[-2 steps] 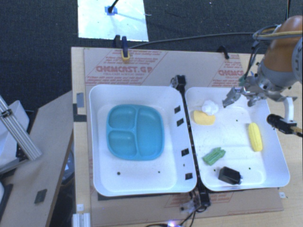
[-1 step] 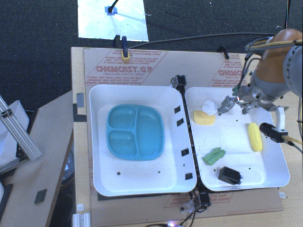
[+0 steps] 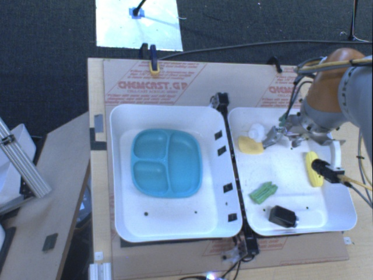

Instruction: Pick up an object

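My gripper (image 3: 274, 137) hangs low over the upper part of the right bin (image 3: 338, 214), just right of a yellow wedge-shaped object (image 3: 250, 146) and a small white object (image 3: 256, 131). Nothing shows held in it. A yellow banana-like piece (image 3: 313, 169) lies to the gripper's lower right, with a black part of the arm's gear beside it. A green object (image 3: 263, 192) and a black block (image 3: 282, 216) lie nearer the front of the same bin.
The left bin (image 3: 125, 214) holds a blue divided plate (image 3: 167, 162). A black hinged divider (image 3: 227, 162) runs between the bins. Cables (image 3: 315, 66) trail over the bench's back right, above the arm's orange band (image 3: 326, 89).
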Tool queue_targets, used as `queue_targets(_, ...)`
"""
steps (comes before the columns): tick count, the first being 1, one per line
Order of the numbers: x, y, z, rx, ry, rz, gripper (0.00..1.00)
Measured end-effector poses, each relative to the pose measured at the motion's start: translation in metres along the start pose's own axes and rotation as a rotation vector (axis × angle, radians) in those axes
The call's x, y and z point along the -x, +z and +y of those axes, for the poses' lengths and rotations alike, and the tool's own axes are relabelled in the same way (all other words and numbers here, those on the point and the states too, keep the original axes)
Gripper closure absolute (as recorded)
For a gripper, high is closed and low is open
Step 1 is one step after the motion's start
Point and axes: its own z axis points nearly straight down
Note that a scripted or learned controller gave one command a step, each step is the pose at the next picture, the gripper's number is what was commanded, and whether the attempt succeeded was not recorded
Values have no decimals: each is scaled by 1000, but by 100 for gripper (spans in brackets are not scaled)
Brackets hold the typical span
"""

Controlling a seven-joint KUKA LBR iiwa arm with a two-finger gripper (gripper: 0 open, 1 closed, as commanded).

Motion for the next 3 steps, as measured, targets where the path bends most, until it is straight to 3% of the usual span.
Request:
queue_targets(1,0,20,1,0,-1,0,0)
queue_targets(2,0,9,2,4,0,0,100)
queue_targets(3,10,-45,2,5,1,-1,100)
